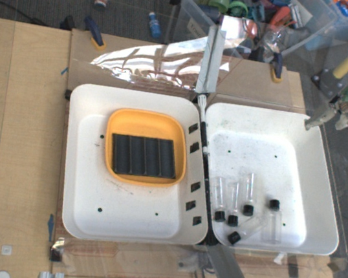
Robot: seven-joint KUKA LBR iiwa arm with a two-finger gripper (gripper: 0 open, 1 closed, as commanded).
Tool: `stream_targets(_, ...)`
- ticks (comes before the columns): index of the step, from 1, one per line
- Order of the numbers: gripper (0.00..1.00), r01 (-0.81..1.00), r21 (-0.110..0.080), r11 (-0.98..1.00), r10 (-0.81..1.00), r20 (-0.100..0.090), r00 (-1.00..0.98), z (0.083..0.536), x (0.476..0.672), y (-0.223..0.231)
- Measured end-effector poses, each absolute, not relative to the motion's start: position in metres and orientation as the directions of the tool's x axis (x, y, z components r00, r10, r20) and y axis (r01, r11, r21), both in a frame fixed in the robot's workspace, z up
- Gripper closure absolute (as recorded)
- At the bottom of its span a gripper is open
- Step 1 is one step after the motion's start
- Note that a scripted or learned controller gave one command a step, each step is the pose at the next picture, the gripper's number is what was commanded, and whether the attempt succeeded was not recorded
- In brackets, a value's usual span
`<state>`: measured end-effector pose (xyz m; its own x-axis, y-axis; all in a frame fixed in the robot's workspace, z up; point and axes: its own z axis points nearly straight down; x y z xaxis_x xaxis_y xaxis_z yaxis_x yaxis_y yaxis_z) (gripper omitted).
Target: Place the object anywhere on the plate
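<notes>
Nearest my view, a grey metal strip (226,272) lies slanted across the worktop (3,141) edge below the bins. Right bin (324,185), shallow white plastic with rounded corners and dark specks on its floor, carries clear plastic vials with black caps (242,205) clustered in its near-left part, some lying flat, some overlapping; I can't count them exactly. Left bin (77,211), same white plastic, carries the orange plate (149,122), rounded-square with a raised rim, and a black ribbed rectangular block (143,156) lies flat on that plate. Claw (335,115) sits at the top right, above the far-right corner of the right bin, well apart from the vials; it's blurred and thin there, so I can't tell its state, and I see nothing gripped. Worktop is light wood grain.
</notes>
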<state>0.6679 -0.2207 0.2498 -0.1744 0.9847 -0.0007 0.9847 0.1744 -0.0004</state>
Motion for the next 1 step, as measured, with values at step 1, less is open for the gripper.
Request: stream_targets(1, 0.00, 0.862, 0.001, 0.507, 0.862, -0.001, -0.507, 0.2479, 0.6679, -0.2216)
